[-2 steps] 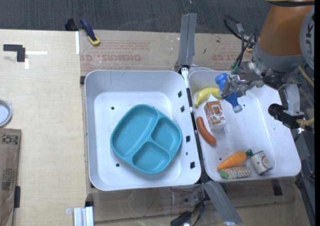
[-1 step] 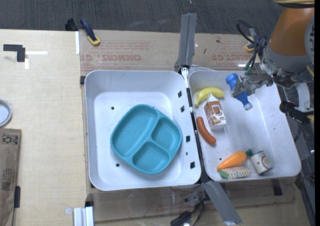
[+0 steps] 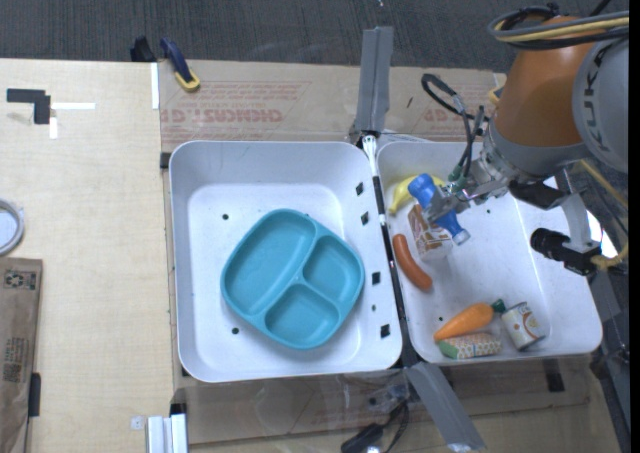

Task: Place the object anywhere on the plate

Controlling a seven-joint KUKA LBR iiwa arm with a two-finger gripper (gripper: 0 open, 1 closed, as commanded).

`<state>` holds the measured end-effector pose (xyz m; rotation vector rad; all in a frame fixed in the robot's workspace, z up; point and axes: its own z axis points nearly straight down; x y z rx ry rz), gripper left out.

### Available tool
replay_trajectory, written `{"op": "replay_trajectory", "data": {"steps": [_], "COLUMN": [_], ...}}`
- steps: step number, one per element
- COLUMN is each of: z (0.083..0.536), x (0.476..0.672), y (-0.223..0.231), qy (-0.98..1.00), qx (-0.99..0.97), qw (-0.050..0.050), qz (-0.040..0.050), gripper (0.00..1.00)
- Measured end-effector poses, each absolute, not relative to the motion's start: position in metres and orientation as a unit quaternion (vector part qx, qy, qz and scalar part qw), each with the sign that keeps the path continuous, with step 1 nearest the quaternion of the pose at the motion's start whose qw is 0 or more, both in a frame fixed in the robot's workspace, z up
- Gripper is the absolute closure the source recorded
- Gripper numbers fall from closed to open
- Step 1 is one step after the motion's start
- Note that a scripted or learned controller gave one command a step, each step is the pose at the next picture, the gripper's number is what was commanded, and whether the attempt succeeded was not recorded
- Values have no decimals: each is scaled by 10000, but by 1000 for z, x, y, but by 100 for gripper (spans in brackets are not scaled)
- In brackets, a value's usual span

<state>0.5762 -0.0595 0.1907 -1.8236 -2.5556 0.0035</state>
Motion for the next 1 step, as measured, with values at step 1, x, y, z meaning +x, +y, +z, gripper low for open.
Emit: {"op": "replay_trajectory", "data": {"steps": [1], "z": [194], "x": [553], "y": [14], "qy": [-8134], "qx": [-5818], "qw": [12], "qz": [13], "gripper": [100]}}
